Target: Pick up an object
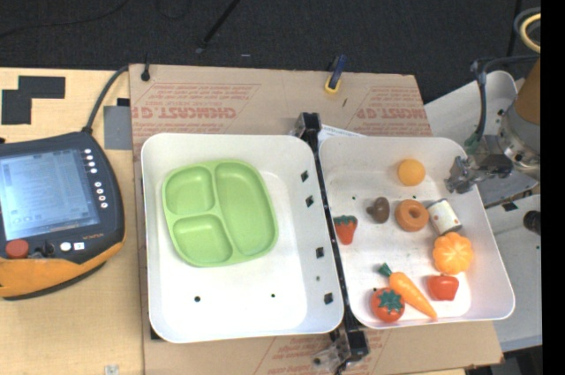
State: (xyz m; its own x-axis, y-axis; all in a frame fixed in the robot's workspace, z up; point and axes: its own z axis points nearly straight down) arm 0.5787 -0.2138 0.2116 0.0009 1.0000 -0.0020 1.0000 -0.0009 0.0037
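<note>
The right bin (494, 276) serves as the landmark, and the toy food lies scattered across its floor. A yellow-orange ball (410, 171) sits toward the bin's far side, apart from the rest. Nearer the middle a small brown chocolate piece (379, 209) lies just beside a ring doughnut (411, 215), and touching the doughnut's right edge is a short white cylinder (443, 213) lying on its side, its long axis running slantwise toward the bin's far left. A strawberry (345, 228) rests close against the bin's left wall. Toward the near right a mandarin orange (453, 252) sits just above a red pepper (443, 286). The carrot (410, 291) lies along the near side with its long axis on a diagonal, green top pointing toward the far left and tapered tip toward the near right, its flank touching a tomato (387, 303) at the near left. The pincer (461, 175) hangs over the bin's far right rim, near the ball and the cylinder but touching neither; whether its fingers are spread or pressed together cannot be told, and nothing shows between them. Left of the right bin, the left bin (177, 294) holds a green divided plate (221, 213). Both bins rest on a cardboard sheet (229, 104) on the bench.
</note>
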